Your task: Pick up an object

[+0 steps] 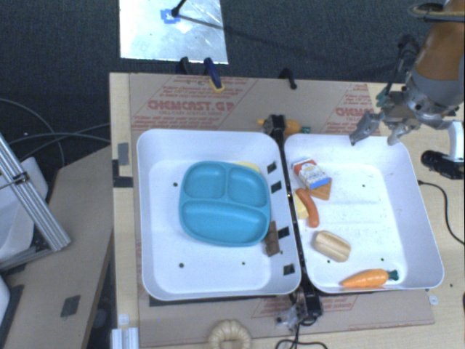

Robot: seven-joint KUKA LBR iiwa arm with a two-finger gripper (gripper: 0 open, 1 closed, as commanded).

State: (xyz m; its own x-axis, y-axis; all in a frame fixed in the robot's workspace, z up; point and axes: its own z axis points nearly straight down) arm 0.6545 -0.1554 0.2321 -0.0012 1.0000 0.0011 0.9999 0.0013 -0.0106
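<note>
Objects for picking lie in right bin, none yet chosen. Gripper poised over that bin's far rim, fingers spread wide, holding nothing, touching nothing. Approach step, by the look of it. Nearest: small red-and-white carton, then sausage, bread roll, carrot. Next move likely calls for lowering over one item, then closing. Blue divided plate in left bin.

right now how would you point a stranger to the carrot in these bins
Take the right-hand white bin, the one without the blue plate. Go to its near edge: the carrot lies there on its side. It is the only bright orange, tapered piece with a green tip, just below the tan bread roll.
</note>
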